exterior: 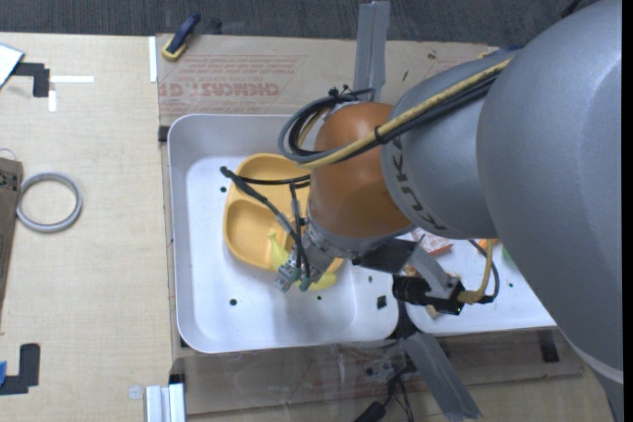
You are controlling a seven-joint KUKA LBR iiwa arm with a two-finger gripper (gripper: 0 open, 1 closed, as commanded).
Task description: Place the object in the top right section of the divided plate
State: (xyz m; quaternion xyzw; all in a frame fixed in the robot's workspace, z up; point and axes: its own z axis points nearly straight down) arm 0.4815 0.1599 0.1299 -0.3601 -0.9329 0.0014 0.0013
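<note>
One yellow divided plate (252, 217) lies in the left white bin (198, 311), partly under the arm (445, 163). The hand (297, 274) sits low at the plate's near edge; cannot tell its grip. A small green object (321, 283) touches it. One tape ring (46, 201) lies on the worktop (89, 311).

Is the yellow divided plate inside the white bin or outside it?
Inside. The yellow divided plate lies on the floor of the left white bin, within its rim, partly hidden by the arm.

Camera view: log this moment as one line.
arm: reaching over left bin | tool: low at yellow plate, at its lower right edge | grasp: cannot tell | object placed: cannot tell
</note>
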